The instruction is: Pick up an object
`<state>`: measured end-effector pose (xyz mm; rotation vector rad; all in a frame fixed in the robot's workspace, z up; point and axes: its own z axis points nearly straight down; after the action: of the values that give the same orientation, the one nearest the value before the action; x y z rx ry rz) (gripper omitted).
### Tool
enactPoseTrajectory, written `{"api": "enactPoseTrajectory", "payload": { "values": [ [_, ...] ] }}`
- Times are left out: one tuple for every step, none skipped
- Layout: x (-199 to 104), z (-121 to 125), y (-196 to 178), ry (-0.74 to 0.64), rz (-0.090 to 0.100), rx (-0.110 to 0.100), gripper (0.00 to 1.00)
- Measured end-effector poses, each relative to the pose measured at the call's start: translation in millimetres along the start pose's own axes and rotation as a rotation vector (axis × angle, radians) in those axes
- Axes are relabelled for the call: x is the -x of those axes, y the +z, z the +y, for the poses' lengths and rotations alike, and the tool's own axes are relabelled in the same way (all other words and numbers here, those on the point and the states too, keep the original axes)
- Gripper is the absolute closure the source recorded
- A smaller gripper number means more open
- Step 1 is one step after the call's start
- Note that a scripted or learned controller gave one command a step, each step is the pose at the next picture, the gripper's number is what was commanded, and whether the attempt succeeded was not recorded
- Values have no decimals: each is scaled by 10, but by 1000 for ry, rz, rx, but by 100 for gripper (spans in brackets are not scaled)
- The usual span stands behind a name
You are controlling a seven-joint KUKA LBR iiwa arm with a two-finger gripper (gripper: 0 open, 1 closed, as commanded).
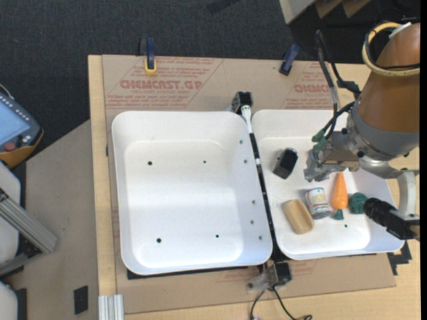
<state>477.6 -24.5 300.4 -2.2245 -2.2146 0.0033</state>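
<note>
Tan block (298, 217) in right bin (287, 242), gripper (323, 170) above.

I can read red print on the brown protective paper (200, 79) covering the board under the two white bins. Just behind the left bin (127, 135) it says "CHEMCAST GP", with smaller red lines above and below that are too fine for me to make out. Behind the right bin (267, 122) the same red print repeats, partly cut off. The small can (317, 201) in the right bin carries a label I cannot read.
</note>
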Motion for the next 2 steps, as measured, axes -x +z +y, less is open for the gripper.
{"api": "enactPoseTrajectory", "payload": {
  "values": [
    [-453,23,-1728,-10,3,25,100],
    [-621,152,-536,-5,-2,-8,100]
  ]
}}
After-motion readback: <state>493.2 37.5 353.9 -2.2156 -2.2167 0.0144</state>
